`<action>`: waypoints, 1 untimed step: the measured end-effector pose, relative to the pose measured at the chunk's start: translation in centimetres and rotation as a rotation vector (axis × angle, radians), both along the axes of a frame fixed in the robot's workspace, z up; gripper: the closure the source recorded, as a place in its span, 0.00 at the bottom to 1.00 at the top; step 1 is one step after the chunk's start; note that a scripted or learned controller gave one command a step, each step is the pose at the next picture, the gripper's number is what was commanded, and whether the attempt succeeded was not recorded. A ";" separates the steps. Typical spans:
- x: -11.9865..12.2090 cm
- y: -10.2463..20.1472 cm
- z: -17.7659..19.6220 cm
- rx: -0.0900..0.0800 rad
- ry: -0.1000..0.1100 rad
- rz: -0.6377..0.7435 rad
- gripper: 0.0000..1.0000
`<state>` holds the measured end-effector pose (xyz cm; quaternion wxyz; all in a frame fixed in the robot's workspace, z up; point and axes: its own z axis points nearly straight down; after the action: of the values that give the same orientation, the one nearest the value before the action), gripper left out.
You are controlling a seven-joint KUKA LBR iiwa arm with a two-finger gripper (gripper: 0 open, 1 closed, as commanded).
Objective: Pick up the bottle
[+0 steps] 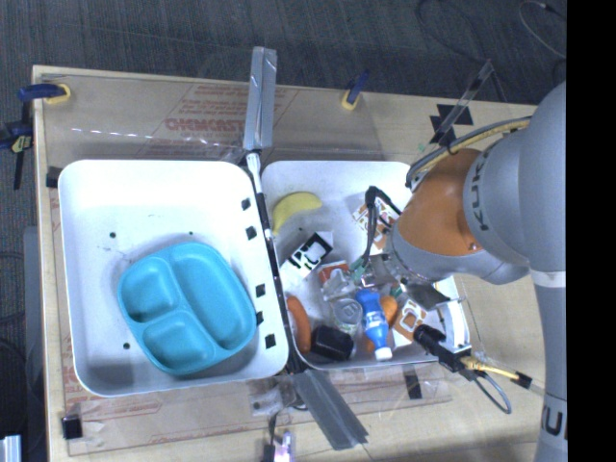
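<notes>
From my remote station I see a pale wooden bench [144, 417] carrying two shallow white bins side by side, set on dark carpeted flooring [144, 17]. The left bin [87, 210] holds a blue divided tray [188, 306] lying toward its near side. The right bin [332, 176] is cluttered: a yellow banana-like item [296, 206] at the far left corner, a black-and-white card [310, 251] just nearer, an orange piece [299, 321] against the left wall, and a black block [331, 343] at the near edge.

The arm [510, 200] reaches in from the right, its orange band [438, 215] above the right half of the right bin, with the wrist angled down and left into the clutter. The gripper [364, 269] sits low among the items; I cannot tell how its fingers stand, as cables and the wrist body obscure them.

The bottle [373, 321], blue-labelled with a white cap pointing toward the near edge, lies in the near part of the right bin, just nearer than the gripper. I cannot confirm contact.
</notes>
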<state>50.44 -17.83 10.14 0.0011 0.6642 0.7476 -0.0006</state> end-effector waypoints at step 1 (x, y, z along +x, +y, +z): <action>0.0 0.0 0.0 0.000 0.000 0.000 0.00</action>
<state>50.43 -17.82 10.13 0.0010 0.6642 0.7476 -0.0007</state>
